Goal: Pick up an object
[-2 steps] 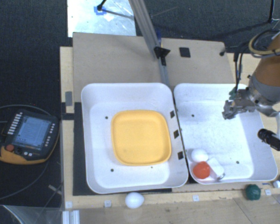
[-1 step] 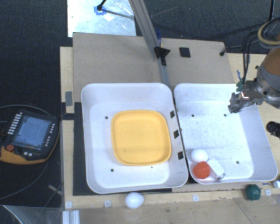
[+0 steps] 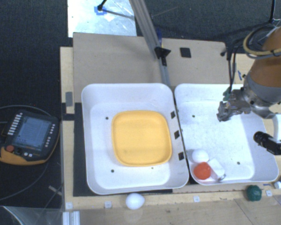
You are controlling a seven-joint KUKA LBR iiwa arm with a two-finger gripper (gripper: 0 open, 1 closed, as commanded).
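Overhead, the gripper [image 3: 226,111] hangs above the right bin [image 3: 234,139], apart from the orange ball [image 3: 202,171] cornered there; its opening cannot be told.

a control pendant [image 3: 27,139] with a grey screen and orange base lies on the dark floor left of the bench, its cable looping around it. a white egg-shaped ball [image 3: 135,201] sits on the bench's front edge. a dark green ball [image 3: 253,192] rests near the front right corner.
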